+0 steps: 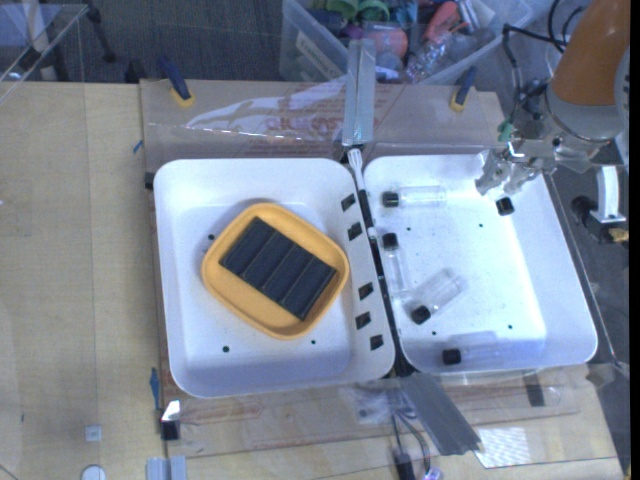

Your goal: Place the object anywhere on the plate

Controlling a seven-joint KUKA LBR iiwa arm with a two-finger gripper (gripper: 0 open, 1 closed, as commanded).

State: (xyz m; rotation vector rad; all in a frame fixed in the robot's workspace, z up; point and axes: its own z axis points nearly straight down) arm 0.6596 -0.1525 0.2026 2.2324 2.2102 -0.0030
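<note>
- This is a robotics lab, set up for testing rather than for living or selling.
- A pale wooden counter (70,268) fills the left and lower frame, bearing two shallow white bins (185,183) side by side at centre.
- Clamps (178,90) at the upper left and upper right pin a clear sheet over the counter behind the bins.
- A clear plastic tub (300,28) at top centre is heaped with mixed colourful items, like a stock of test objects.
- A grey and orange robot arm (590,58) enters at the upper right, trailing cables.
- Loose cables and a grey bracket (440,418) sit at the bottom centre.
</note>
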